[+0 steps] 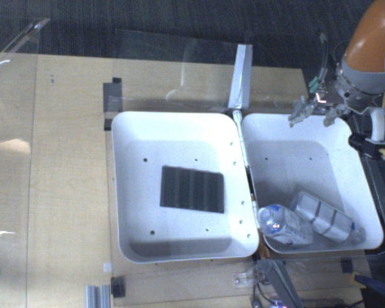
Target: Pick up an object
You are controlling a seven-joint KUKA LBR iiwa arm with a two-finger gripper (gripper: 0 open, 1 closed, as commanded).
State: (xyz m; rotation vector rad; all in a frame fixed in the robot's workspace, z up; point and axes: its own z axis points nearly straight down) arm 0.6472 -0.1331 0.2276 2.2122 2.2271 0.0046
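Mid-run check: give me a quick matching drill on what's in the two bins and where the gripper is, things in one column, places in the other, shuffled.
Things:
1. dark ribbed block
2. clear plastic bottle
3. grey object
4. gripper

Places:
A. right bin, near left corner
B. above the right bin's far rim
C. middle of the left bin
D. right bin, near side, right of the bottle

Pairs: 1-C, 2-A, 3-D, 4-B
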